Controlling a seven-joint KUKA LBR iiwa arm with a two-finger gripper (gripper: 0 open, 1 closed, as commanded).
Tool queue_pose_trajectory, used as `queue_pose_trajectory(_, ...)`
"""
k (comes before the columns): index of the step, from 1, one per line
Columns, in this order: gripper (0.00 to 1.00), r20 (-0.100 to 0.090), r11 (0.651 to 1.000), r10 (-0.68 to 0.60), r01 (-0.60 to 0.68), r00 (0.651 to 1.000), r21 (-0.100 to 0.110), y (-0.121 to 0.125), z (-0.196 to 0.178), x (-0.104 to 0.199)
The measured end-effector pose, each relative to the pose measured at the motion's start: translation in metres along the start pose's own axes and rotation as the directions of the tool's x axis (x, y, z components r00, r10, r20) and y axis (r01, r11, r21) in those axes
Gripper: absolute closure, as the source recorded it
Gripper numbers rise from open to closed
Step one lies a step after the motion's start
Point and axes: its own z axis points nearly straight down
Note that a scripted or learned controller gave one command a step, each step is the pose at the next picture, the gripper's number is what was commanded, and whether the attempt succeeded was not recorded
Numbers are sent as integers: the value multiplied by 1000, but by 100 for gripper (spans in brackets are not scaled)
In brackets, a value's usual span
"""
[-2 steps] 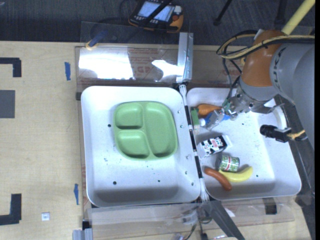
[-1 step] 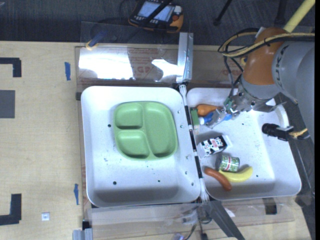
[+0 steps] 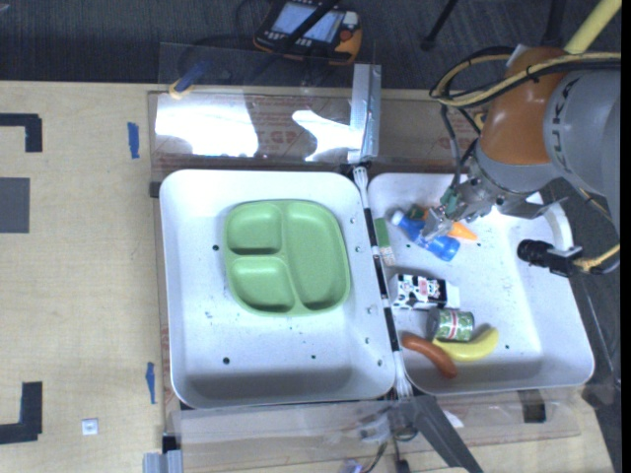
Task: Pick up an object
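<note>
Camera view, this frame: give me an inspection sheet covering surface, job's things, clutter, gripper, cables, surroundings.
Surface: two white bins, left bin and right bin, on a wooden bench.
Job's things: right bin holds a blue object, black-and-white carton, green can, banana, red sausage-like item.
Clutter: green divided plate in left bin.
Gripper: gripper low over the blue object; grasp cannot be told.
Cables: yellow and black cables loop around the arm.
Surroundings: handheld pendant behind the bench.

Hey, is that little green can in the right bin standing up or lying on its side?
On its side. The can shows its length across the right bin, resting against the banana.
</note>
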Motion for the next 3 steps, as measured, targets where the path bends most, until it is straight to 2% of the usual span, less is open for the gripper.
queue_pose_trajectory(1,100,3,1000,-1,1,1000,-4,1,-11,0)
queue_pose_trajectory(2,100,-2,935,355,-355,935,-15,-6,-86,46)
queue_pose_trajectory(3,0,-2,935,355,-355,935,-15,-6,-86,46)
